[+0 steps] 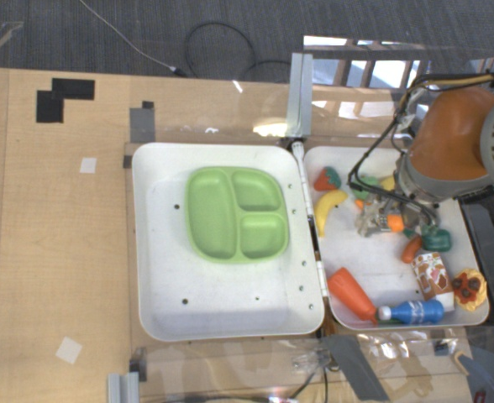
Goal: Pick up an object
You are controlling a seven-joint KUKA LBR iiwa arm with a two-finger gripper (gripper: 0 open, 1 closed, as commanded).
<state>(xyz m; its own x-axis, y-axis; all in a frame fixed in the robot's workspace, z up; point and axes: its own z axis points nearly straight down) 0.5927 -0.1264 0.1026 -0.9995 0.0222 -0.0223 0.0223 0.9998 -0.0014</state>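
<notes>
Small orange piece point(394, 222), low in the upper middle of the right bin point(373, 263), touching or just beside the gripper point(376, 218) on the side toward the arm point(453, 137). Too small and too crowded by cables and metal to show any long axis; best treated as a stubby lump with no preferred direction. Gripper down among the toys, hanging under the orange band of the wrist; impossible to tell from this slant how wide it stands or whether anything sits inside it, so no claim of a hold. Judged as the closing stage of a grasp try, nothing lifted yet. Other candidates farther off: banana point(329, 208) well to the left near the dividing wall, long axis running up and down the bin; red pepper point(411, 248) and dark green toy point(437, 240) just below and to the right; small carton point(430, 274), blue bottle point(415, 312) and carrot point(352, 294) along the near edge (bottle lying crosswise, carrot slanted). Green plate point(234, 214) alone in the left bin point(159, 309), well apart. Likely need: a slight shift toward the arm's side to centre the piece before squeezing, otherwise a risk of nudging it away.
</notes>
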